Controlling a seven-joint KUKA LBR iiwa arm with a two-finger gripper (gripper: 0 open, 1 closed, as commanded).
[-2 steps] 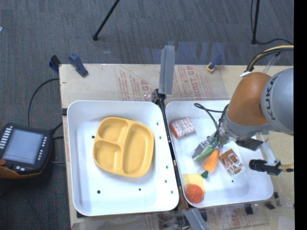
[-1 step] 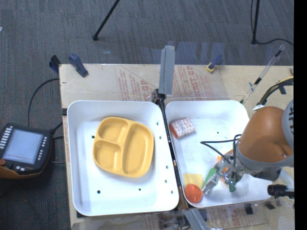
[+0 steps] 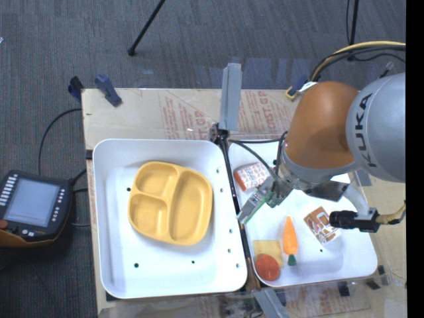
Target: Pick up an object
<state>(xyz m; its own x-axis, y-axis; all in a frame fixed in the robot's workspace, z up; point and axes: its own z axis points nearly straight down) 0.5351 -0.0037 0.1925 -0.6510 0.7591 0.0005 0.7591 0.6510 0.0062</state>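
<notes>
i saw the pincer (image 3: 255, 207) low in the right bin (image 3: 358, 260), spread and pinching nothing, carrot (image 3: 289, 236) not yet lifted.

right bin (image 3: 361, 260) partly hidden by arm (image 3: 331, 128), tool (image 3: 255, 207) blurred

The grey arm (image 3: 384, 128) had big black letters on its side that spelled KUKA. The letters ran up and down, just to the right of the arm's orange band (image 3: 321, 128). The cardboard sheet (image 3: 175, 111) on the bench, behind the white bins, had red print on it, but the letters were upside down and too faint to read. Two small packets (image 3: 251, 175) (image 3: 320, 224) near the arm had red and white marks, too small to read.
</notes>
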